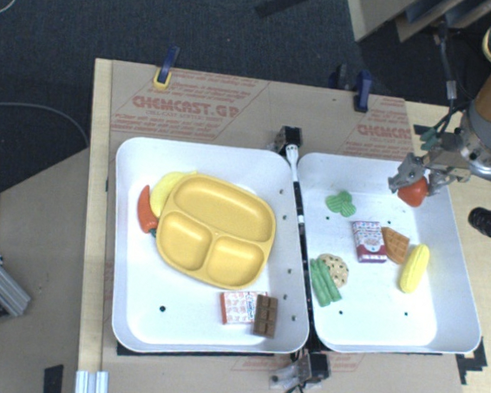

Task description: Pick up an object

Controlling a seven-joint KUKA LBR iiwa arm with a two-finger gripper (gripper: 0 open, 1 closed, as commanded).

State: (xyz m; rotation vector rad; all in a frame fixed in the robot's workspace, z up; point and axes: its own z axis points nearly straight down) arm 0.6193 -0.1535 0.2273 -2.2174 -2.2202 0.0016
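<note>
my jaws (412, 184) hang over the far right corner of the right shallow white bin (441, 330), closed on a small red round tomato-like piece (413, 193) that sits between the two fingers, above the bin floor. in the same bin, nearer and to the left, lie a green leafy toy piece (342, 203), a red and white small packet (368, 241), an orange cracker-like square (395, 244) touching that packet, a yellow corn-shaped piece (413, 267), a round speckled cookie (333, 267) and green bean-like strips (324, 284). the left shallow white bin (124, 309) holds a yellow three-compartment plastic tray (216, 230), with a red-orange curved piece (146, 210) at its left edge. both bins rest on the desk (229, 102).
</note>
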